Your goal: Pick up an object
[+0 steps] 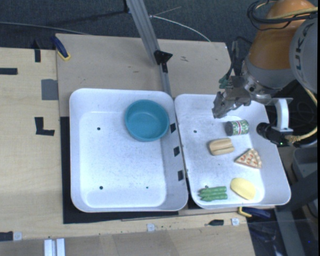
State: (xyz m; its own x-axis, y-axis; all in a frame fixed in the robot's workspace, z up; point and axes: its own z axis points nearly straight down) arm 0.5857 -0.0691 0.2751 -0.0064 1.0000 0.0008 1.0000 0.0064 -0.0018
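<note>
While the gripper (222,109) hangs over the right bin's (194,143) far edge, I cannot tell its state, and nothing shows in it. No pick looks made: can (237,127), bun (221,146), pizza (249,159), lemon (242,188) and beans (213,193) lie in that bin.

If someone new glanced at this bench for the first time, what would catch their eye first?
Probably the arm's orange band at the upper right, with the tool hanging over the far end of the right bin. Next, the blue bowl alone in the left bin. Then the cluster in the right bin: a green can, bread roll, pizza slice, yellow lemon-like piece and green beans.
</note>
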